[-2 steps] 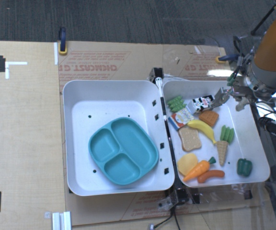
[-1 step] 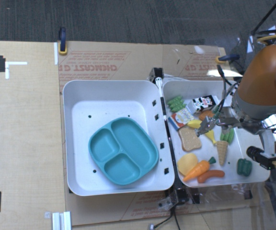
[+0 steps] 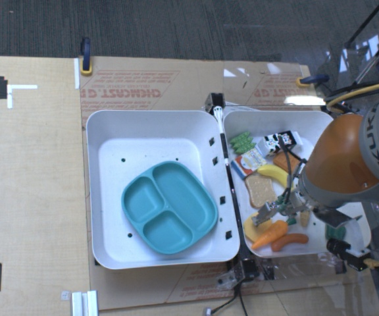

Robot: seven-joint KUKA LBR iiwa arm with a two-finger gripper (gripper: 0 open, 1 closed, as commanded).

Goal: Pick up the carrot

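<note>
Jaws first, as best I can see them: the gripper (image 3: pixel 276 210) hangs low in the right bin (image 3: pixel 321 120), its dark fingers pointing toward the lower left of the frame, and the tips look a little spread with nothing between them, though the clutter there makes me unsure. Going by size, the arm (image 3: pixel 341 160) fills the right side, its orange band bulging over the bin; the left bin (image 3: pixel 104 196) holds a teal tray (image 3: pixel 170 206) in the middle of the frame. Smaller things crowd the right bin: a green vegetable (image 3: pixel 241 141) near its top left, a banana (image 3: pixel 273 172), a slice of bread (image 3: pixel 260 191). The carrot (image 3: pixel 269 234) lies near the bin's bottom edge, just below and slightly left of the fingertips, its long axis running from lower left up to the right, thick end right. A red sausage-like piece (image 3: pixel 290 241) sits just beside it on the right. To my eye, the move needs a short drop with the fingers straddling the carrot across its length, clear of that red neighbour.
</note>
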